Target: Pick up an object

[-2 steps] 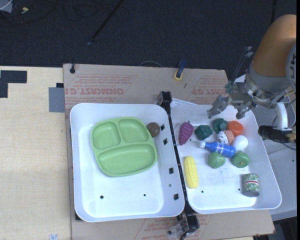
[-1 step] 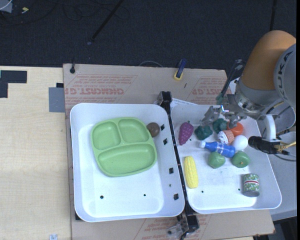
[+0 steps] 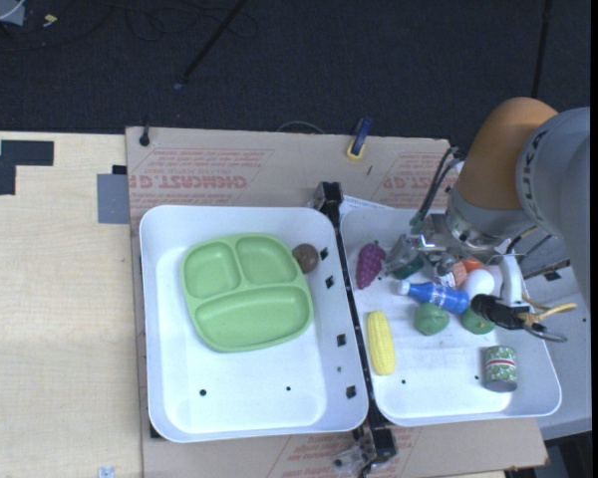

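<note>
Two bins; claw (image 3: 415,258) low in right bin (image 3: 538,391) beside grape bunch (image 3: 369,263), state unclear.

Green tray (image 3: 247,292), yellow corn (image 3: 380,342), purple grapes (image 3: 369,263).

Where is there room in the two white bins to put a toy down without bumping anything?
The left bin has bare floor below the green plate, along its front edge. In the right bin, there is a free patch between the corn and the little can. It is crowded near the gripper, around the grapes, blue bottle and green ball.
</note>
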Controlling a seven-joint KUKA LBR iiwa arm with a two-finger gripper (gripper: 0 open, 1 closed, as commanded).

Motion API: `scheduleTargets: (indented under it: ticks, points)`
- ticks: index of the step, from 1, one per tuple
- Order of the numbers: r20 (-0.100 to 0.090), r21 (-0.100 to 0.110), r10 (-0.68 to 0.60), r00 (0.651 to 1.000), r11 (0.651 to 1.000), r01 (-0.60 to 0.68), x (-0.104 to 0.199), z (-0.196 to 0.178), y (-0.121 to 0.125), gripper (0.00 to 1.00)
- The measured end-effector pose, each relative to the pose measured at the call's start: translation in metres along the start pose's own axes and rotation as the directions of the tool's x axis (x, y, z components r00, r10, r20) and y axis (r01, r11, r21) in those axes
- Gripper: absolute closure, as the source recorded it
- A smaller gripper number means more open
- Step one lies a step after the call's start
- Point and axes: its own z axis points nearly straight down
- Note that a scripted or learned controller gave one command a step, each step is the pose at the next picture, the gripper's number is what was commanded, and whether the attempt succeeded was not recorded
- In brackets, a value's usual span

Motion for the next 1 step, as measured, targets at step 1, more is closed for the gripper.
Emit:
scheduleTargets:
  ticks: [1]
  points:
    - [0.000,-0.002,0.000,1.000,1.000,0.000,0.0027,0.0399,0.0000,0.00]
